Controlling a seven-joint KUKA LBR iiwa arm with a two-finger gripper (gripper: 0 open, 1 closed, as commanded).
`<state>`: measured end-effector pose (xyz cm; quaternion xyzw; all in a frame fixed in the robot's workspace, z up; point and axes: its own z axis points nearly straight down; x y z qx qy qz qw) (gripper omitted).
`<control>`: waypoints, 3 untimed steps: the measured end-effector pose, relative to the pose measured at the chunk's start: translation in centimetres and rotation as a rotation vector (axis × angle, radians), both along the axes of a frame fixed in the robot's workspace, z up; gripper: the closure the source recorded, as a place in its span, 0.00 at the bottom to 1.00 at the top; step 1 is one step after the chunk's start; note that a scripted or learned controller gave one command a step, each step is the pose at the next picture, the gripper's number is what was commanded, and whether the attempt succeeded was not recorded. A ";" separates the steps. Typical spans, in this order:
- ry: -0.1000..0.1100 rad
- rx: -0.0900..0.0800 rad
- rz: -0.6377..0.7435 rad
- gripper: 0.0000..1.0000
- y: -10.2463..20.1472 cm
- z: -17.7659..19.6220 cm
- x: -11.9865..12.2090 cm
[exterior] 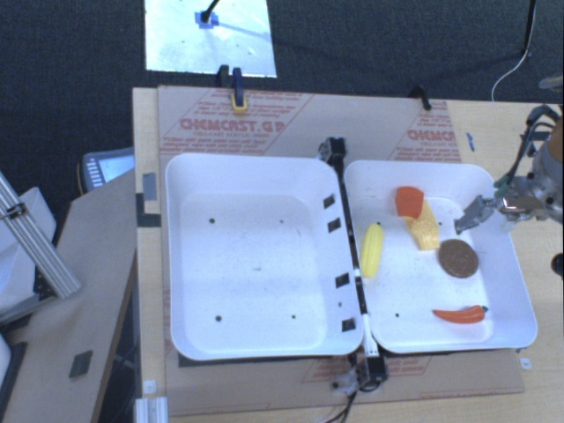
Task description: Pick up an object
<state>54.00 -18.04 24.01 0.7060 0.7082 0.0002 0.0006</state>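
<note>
Reaching in from the right, the claw (471,215) is hovering over the right bin (509,276), just above and beside the brown disc (458,259). Whether it is released or clenched, I cannot tell; nothing is showing between its tips. This looks like the approach step, with no object chosen for certain yet. The next move probably calls for lowering onto one item and lining the claw across its narrow side. The yellow corn (372,249) is lying near the bin's left wall, its long axis running nearly top to bottom. The red chili (459,315) is lying near the front, its long axis left to right, stem pointing right. The orange block (408,201) and yellow wedge (425,229) are touching.
</note>
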 end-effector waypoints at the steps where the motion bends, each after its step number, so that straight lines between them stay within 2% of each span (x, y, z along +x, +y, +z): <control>1: -0.003 -0.002 -0.003 0.00 -2.8 2.1 0.5; 2: -0.006 -0.001 0.004 0.00 -2.5 3.1 5.1; 3: -0.005 -0.001 0.003 0.00 -2.6 5.5 7.2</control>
